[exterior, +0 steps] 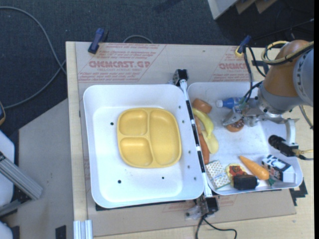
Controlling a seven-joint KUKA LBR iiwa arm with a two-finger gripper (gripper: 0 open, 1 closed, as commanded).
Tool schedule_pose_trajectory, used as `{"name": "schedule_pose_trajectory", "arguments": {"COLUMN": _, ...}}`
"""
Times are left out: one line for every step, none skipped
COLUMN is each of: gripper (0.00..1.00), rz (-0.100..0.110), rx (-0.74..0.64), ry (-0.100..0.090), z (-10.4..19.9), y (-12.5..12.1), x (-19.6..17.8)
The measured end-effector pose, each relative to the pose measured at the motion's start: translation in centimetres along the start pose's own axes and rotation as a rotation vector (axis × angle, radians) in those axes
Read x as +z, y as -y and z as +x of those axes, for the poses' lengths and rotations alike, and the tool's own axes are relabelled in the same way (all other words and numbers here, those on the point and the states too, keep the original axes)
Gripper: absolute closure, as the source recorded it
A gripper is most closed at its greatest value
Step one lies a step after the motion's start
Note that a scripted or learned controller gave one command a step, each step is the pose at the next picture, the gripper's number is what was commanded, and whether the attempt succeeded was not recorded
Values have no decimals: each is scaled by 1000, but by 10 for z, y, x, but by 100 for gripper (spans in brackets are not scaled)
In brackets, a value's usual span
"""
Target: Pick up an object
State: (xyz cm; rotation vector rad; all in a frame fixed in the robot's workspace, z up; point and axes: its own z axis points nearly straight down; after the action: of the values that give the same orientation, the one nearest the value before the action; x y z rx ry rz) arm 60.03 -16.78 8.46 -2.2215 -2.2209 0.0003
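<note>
Overhead slanted view of the surface (75,133) carrying two shallow white bins. The left bin (99,183), in the centre of the frame, holds a yellow three-compartment plate (149,137) lying flat near its middle, with bare white floor on all sides of it. The right bin (249,143), at centre right, holds the loose objects: a banana (205,126) and a long orange piece (202,143) along its left wall, a blue-and-white bottle (228,103) near its upper edge, a small brown round object (235,126), and, along its lower edge, a patterned packet (217,173), a carrot (254,168), a black block (245,182) and a black-and-white item (276,164). The arm (286,78) enters from the right, its gripper (239,117) low over the upper part of the right bin, directly above the brown round object and just beside the bottle. Whether that object lies between them, or how they stand, cannot be told. Open bin floor lies right of and below the gripper.
</note>
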Motion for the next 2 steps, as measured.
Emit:
{"name": "schedule_pose_trajectory", "arguments": {"gripper": 0, "rz": 0, "rx": 0, "ry": 0, "z": 48, "y": 66, "x": 0}}
{"name": "schedule_pose_trajectory", "arguments": {"gripper": 0, "rz": -1, "rx": 0, "ry": 1, "z": 19, "y": 5, "x": 0}}
